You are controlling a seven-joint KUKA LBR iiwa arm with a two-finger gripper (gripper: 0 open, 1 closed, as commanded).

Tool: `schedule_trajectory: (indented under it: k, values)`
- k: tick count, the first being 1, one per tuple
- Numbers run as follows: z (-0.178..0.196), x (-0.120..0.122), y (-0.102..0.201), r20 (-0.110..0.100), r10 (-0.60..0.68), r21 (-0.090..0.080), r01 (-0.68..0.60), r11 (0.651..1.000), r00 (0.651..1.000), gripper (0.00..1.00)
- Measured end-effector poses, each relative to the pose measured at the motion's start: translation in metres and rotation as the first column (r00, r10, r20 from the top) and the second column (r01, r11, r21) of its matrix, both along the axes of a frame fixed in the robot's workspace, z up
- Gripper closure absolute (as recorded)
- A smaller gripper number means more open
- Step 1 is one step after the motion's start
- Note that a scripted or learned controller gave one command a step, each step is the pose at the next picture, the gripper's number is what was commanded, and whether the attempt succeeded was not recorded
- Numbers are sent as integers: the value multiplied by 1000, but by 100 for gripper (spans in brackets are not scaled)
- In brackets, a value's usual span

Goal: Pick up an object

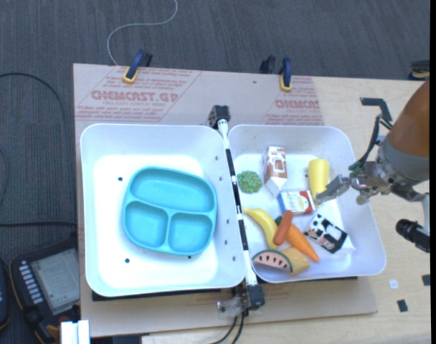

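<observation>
From the fixed overhead camera, the grey arm with its orange band enters at the right edge and leans left over the right bin (361,213). Its gripper (333,190) hovers low over that bin's right side, just beside the yellow bottle-shaped toy (318,175). Whether the fingers are open or closed cannot be told, and nothing is visibly held. The right bin holds a small carton (276,165), a green broccoli (249,182), a banana (262,223), a carrot (301,241), a watermelon slice (279,261) and a black-and-white toy (325,233). The left bin (103,156) holds a blue divided plate (170,211).
</observation>
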State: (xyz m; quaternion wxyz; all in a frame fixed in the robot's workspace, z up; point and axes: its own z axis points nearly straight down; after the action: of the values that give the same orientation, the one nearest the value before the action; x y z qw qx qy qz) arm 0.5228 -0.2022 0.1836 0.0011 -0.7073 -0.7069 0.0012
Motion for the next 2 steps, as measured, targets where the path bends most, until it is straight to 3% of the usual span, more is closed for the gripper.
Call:
schedule_trajectory:
  k: [1, 2]
  values:
    - [-86, -34, 29, 2, 0, 0, 0, 1000, 1000, 0]
    - [-77, -33, 30, 2, 0, 1, 0, 1000, 1000, 100]
